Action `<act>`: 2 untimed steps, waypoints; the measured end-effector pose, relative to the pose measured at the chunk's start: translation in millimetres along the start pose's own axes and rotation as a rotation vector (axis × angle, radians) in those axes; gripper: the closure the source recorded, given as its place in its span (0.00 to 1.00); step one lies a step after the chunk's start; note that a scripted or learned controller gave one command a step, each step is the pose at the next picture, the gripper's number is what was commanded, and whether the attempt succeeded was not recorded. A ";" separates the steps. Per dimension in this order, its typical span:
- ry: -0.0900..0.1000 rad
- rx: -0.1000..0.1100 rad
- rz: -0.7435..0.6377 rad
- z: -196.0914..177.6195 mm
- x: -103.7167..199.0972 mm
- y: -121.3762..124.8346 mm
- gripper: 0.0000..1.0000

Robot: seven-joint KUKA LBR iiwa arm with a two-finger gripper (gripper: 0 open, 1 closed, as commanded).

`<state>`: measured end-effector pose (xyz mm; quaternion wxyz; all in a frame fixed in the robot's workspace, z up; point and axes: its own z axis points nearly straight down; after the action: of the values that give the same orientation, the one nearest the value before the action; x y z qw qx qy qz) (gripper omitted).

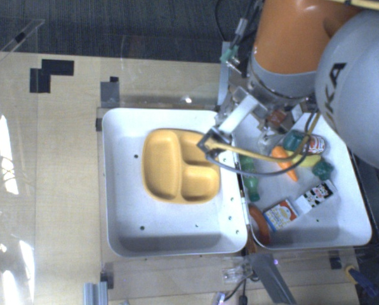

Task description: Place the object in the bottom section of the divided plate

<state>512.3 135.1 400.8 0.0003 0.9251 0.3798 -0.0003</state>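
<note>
- A carton is seen by the right bin's near edge.
- The plate is set mid left bin, its near section left bare.
- The gripper is hung over an orange piece, likely the object, near the right bin's far edge, right of the plate; whether anything is gripped cannot be told.

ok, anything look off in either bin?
Nothing spilled or broken. The divided plate sits slightly askew to the walls of the left bin. In the right bin, a reddish-brown thing is jammed into the near left corner, and the orange-and-white carton lies skewed beside it.
</note>
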 end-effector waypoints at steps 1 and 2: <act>0.001 0.001 0.317 54.2 -47.4 14.7 0.00; 0.003 0.001 0.552 127.6 -11.9 -23.5 0.00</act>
<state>487.2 143.4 273.2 -0.0006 0.9936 0.1132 0.0012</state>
